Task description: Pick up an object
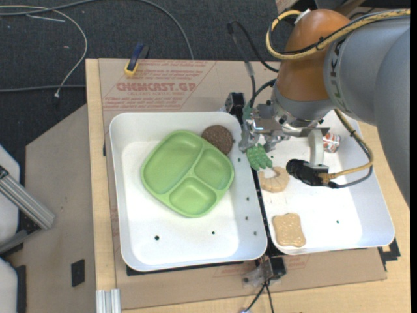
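My gripper (255, 142) hangs over the wall between the two bins, near their far end. It is shut on a small green leafy toy (259, 157), which pokes out below its fingertips above the divider. A pale round biscuit-like piece (273, 180) lies just below it in the right bin (365, 230). A tan toast-shaped piece (288, 230) rests near that bin's front left corner. A small red and white item (331, 142) sits at the right bin's far side, partly hidden behind the arm.
The left bin (176, 250) holds a green divided plate (187, 173) in its middle. A brown round patty (217, 137) lies at the plate's far right edge, close to the gripper. The arm's bulk covers the right bin's far end.
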`<state>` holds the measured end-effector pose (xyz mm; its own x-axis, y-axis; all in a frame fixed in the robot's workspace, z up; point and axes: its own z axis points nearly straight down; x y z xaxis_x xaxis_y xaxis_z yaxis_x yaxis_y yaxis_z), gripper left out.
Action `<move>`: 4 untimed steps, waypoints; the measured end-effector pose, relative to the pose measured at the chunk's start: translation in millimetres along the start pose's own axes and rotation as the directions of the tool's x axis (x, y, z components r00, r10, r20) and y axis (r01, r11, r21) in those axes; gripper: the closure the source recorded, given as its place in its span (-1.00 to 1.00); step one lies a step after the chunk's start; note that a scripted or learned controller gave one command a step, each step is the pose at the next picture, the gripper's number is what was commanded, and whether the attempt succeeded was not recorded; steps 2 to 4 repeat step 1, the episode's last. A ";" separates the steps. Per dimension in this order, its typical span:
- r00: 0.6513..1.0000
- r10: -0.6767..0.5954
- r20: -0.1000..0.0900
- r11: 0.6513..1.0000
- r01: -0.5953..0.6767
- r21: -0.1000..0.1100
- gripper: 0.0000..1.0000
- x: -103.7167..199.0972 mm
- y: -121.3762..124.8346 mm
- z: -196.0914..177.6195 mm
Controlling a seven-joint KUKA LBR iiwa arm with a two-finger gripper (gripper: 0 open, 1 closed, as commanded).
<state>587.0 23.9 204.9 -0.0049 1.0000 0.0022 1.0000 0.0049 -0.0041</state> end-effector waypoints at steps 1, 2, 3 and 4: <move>1.000 -0.002 -0.001 1.000 0.002 -0.003 1.00 55.4 -3.2 -1.5; 1.000 -0.002 -0.001 1.000 0.002 -0.003 1.00 55.4 -3.2 -1.5; 1.000 -0.002 -0.001 1.000 0.002 -0.003 1.00 55.4 -3.2 -1.5; 1.000 -0.002 -0.001 1.000 0.002 -0.003 1.00 55.4 -3.2 -1.5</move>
